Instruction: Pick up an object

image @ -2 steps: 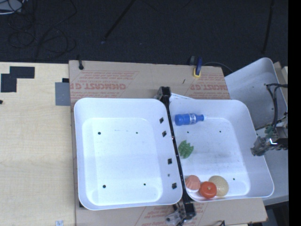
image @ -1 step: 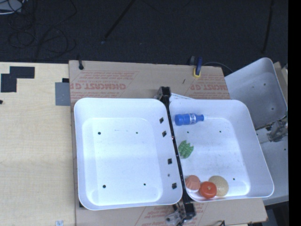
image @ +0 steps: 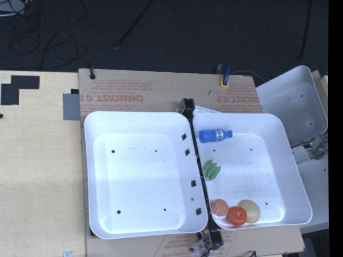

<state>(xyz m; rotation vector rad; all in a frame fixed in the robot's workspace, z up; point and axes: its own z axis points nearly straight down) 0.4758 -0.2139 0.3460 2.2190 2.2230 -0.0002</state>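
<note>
The right bin (image: 278, 138) holds a blue bottle (image: 215, 135) lying on its side near the far left corner. A small green object (image: 211, 169) lies by the bin's left wall. At the near edge sit a pink and white round piece (image: 219, 208), a red round piece (image: 237, 216) and a tan round piece (image: 250, 210), close together.
The left bin (image: 139, 175) sits beside the right one, with a black divider (image: 197, 165) between them. Both rest on a cardboard sheet (image: 139, 92). A grey metal plate (image: 297, 98) stands at the right. A wooden bench top (image: 37, 170) lies to the left.
</note>
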